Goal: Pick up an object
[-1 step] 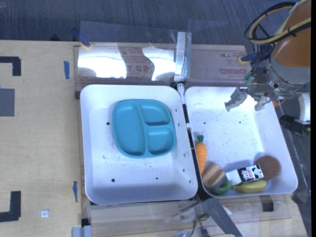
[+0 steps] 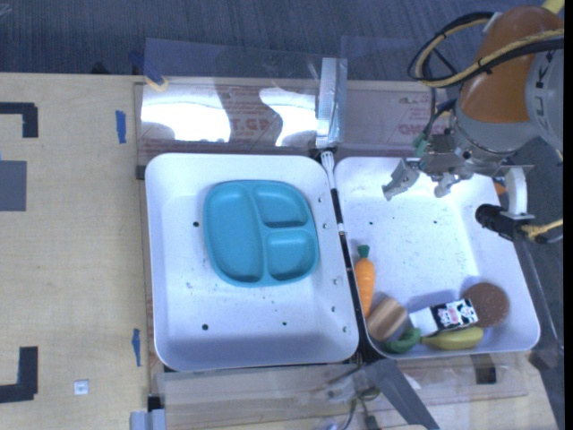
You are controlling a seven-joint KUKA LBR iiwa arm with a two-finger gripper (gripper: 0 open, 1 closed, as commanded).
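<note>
My gripper [image 2: 419, 184] hangs over the far part of the right bin [image 2: 421, 231], fingers spread apart with nothing between them. Along that bin's near side lie a toy carrot [image 2: 364, 276], a round tan and brown bun [image 2: 386, 317], a green piece [image 2: 405, 339] under it, a yellow banana [image 2: 454, 337], a small black and white box [image 2: 454, 314] and a brown round cookie [image 2: 486, 303]. All of them sit well nearer the front than the gripper.
The left bin [image 2: 170, 267] holds a blue divided plate [image 2: 260, 232]. A raised divider [image 2: 336, 231] separates the two bins. Clear plastic walls stand behind the bins. Yellow and black cables loop by the arm at the right.
</note>
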